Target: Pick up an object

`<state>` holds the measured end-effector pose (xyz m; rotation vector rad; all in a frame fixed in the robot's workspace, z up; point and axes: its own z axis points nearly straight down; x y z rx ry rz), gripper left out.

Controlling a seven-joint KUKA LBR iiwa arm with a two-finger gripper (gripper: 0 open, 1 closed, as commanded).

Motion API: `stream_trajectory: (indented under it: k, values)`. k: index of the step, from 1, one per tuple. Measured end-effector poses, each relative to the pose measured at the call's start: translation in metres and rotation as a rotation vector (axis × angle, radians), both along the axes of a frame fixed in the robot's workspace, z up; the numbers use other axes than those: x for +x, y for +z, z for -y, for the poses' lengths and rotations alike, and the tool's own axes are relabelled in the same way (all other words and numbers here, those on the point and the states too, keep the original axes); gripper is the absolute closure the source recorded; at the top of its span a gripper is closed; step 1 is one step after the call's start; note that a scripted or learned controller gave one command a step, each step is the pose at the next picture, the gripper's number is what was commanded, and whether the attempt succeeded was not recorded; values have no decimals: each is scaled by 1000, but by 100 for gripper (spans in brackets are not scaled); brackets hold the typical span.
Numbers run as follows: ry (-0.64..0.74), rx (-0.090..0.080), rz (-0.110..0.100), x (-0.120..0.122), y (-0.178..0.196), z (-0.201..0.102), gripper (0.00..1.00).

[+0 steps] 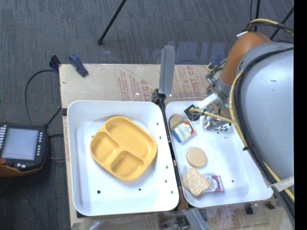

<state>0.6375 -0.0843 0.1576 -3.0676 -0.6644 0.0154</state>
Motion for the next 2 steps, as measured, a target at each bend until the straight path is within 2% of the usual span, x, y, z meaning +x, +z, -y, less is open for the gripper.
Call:
stream_trajectory:
  k: [1, 2]
  values:
    - [85, 2, 1, -9, -74, -5, 100]
    - [-98, 1, 12, -28, 48, -71, 100]
